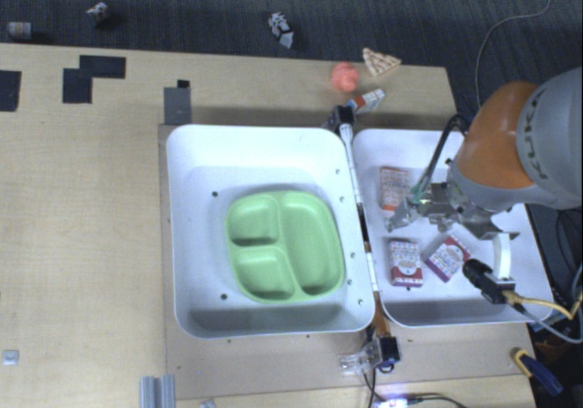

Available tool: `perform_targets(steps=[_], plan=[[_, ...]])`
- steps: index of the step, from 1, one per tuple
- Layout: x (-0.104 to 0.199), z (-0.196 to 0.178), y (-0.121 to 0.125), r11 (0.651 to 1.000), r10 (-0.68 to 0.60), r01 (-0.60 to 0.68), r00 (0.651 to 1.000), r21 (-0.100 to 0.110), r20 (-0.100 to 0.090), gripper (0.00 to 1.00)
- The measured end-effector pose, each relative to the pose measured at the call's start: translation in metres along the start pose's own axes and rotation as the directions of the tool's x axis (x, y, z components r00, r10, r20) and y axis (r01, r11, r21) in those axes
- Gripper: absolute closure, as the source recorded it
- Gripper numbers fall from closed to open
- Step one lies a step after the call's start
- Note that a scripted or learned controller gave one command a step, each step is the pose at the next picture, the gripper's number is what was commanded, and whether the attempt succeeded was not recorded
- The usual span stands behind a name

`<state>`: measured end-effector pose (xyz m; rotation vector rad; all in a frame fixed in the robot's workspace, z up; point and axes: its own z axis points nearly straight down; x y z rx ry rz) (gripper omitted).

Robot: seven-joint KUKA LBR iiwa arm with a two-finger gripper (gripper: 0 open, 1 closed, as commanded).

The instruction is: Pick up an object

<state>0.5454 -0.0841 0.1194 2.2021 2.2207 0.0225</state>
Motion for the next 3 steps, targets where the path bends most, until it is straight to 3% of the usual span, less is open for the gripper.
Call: perform_targets(steps=[1,2,3], plan=[[-0.001,0.031,-0.052,1.000,0.006,-0.006,1.000,0.010,0.001,0.00],[-0.001,0.020,-0.050,1.000,0.005,-0.005,1.000,0.003,0.002,1.00],[0.058,-0.091,-0.055,1.000,0.004,-0.004,1.000,0.016,-0.001,1.00]])
